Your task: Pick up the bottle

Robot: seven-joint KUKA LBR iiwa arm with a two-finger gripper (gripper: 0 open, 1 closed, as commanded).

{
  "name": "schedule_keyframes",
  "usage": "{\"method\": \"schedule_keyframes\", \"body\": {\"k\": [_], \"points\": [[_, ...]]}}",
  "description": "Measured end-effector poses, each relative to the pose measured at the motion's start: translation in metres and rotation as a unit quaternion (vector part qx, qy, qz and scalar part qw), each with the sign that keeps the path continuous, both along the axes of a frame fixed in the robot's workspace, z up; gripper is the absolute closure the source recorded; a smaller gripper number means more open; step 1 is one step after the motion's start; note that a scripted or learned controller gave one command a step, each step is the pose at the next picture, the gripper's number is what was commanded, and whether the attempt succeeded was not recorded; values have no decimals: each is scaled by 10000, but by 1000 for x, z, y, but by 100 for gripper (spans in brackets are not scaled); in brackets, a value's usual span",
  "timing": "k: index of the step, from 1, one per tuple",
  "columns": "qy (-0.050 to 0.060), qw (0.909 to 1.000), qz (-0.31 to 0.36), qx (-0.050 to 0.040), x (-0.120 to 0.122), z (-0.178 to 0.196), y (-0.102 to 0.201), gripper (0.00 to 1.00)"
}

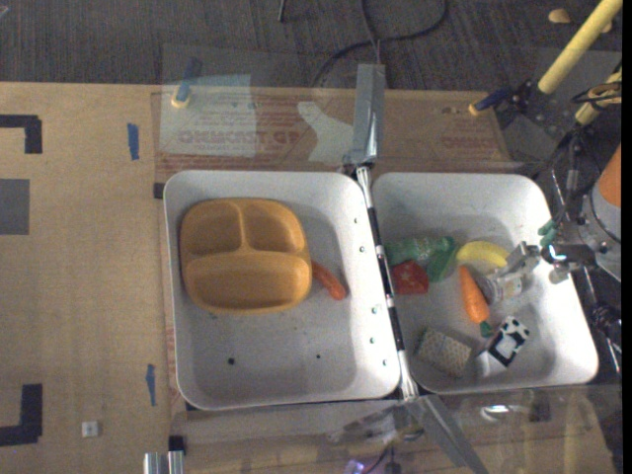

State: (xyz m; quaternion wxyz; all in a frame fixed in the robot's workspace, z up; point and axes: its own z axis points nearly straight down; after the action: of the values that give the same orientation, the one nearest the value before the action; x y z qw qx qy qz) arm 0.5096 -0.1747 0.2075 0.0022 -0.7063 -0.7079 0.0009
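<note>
1. Two shallow white bins sit side by side on a brown cardboard-covered bench, the left bin (197,363) and the right bin (563,358), with a metal divider strip between them and dark carpet beyond.
2. From the right edge the grey arm reaches in, its gripper (521,268) low over the right bin's middle; whether its jaws are parted or clenched I cannot tell.
3. Which item is the bottle I cannot say for sure; a pale, clear thing (504,286) lies right at the gripper's tip.
4. Around it: a banana (481,254), a carrot (473,295), a green toy (423,252), a red block (411,278), a black-and-white cube (510,341).
5. The left bin holds an orange divided plate (244,255) with a small orange piece (330,282) beside it.
</note>
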Motion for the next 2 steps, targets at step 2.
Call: {"method": "schedule_keyframes", "body": {"k": [2], "points": [[-64, 10000, 75, -17, 129, -120, 33, 0]]}}
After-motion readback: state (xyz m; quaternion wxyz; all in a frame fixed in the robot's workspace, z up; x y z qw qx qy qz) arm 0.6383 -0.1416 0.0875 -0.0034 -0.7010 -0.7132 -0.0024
